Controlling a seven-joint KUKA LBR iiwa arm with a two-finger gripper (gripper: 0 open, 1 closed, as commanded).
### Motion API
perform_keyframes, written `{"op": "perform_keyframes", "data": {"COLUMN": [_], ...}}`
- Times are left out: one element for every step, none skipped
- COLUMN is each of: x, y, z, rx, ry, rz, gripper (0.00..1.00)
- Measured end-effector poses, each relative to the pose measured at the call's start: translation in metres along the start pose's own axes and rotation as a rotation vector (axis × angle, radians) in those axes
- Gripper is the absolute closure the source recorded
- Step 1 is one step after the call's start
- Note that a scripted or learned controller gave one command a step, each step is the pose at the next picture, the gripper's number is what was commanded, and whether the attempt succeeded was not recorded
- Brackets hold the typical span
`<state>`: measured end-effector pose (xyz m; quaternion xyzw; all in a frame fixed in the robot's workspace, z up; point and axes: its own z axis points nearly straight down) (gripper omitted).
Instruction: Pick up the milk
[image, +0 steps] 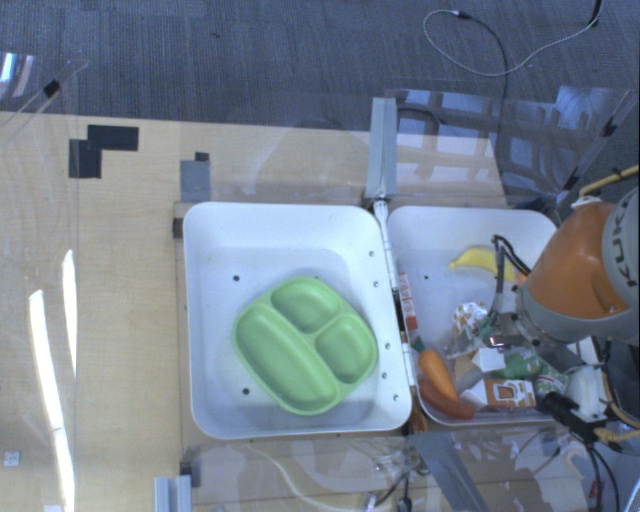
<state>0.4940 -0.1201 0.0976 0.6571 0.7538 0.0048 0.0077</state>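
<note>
The milk (507, 390) is a small carton with a brown label and a green end. It lies on its side at the front of the right bin (430, 250). My gripper (492, 338) is low in that bin, just behind the carton and next to a small crumpled packet (468, 320). The grey arm with its orange band (578, 270) reaches in from the right and hides the bin's right side. Nothing can be made out as held.
An orange carrot (438, 382) lies left of the milk along the front wall. A yellow banana (480, 260) rests at the back of the right bin. The left bin (215, 250) holds a green divided plate (305, 345). Cables hang at the lower right.
</note>
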Motion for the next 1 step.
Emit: {"op": "perform_keyframes", "data": {"x": [0.0444], "y": [0.0250], "z": [-0.0860], "rx": [0.014], "ry": [0.003], "rz": [0.135], "gripper": [1.00]}}
